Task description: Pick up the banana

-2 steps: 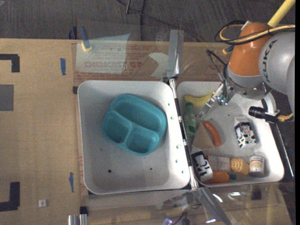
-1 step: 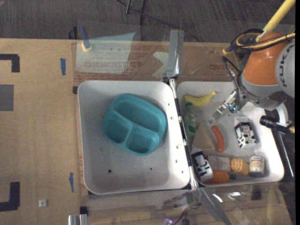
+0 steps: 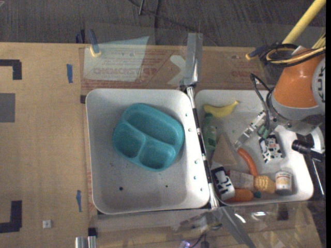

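Banana [image 3: 221, 109], yellow and curved, lies in the right bin [image 3: 305, 187], near that bin's far left corner and just beside the divider that separates it from the left bin [image 3: 98, 154]. Relative to the banana, a green bottle [image 3: 209, 133] sits just below it along the same wall. Further toward the near edge from the banana are a tan wedge-shaped piece [image 3: 225, 151], an orange carrot-like toy [image 3: 247, 161], and a black-and-white cow-patterned item [image 3: 223, 183]. A second cow-patterned piece [image 3: 271, 148] lies to the banana's lower right, and a small white jar [image 3: 283, 182] is well apart from it near the right bin's near right corner. The jaws [image 3: 257, 125] hang to the right of the banana and slightly nearer the camera, apart from it, holding nothing; whether they are spread or pressed together cannot be told. The grey arm with its orange band [image 3: 295, 89] rises above them. Left of the banana, in the other bin, rests a teal divided plate [image 3: 148, 136].
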Robot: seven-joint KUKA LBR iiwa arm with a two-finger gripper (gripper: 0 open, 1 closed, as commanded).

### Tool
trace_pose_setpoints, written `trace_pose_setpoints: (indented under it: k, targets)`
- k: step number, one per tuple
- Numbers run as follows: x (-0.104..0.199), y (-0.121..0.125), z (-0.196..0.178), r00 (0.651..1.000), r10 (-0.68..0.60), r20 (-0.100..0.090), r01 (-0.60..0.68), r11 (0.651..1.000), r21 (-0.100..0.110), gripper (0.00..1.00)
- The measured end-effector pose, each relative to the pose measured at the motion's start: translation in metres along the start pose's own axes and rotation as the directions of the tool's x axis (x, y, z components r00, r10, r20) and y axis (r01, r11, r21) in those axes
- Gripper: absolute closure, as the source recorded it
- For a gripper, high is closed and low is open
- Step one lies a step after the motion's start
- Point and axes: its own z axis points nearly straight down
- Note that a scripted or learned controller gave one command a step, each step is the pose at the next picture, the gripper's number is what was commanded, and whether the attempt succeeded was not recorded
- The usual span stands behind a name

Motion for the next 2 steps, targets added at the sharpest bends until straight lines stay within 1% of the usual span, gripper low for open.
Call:
trace_pose_setpoints:
  k: [1, 2]
  targets:
    - [-0.032, 0.035, -0.06, 0.998, -0.059, -0.003, 0.059, 0.998, 0.002, 0.0]
    - [-0.044, 0.047, 0.001, 0.999, -0.041, -0.008, 0.041, 0.999, 0.008, 0.0]
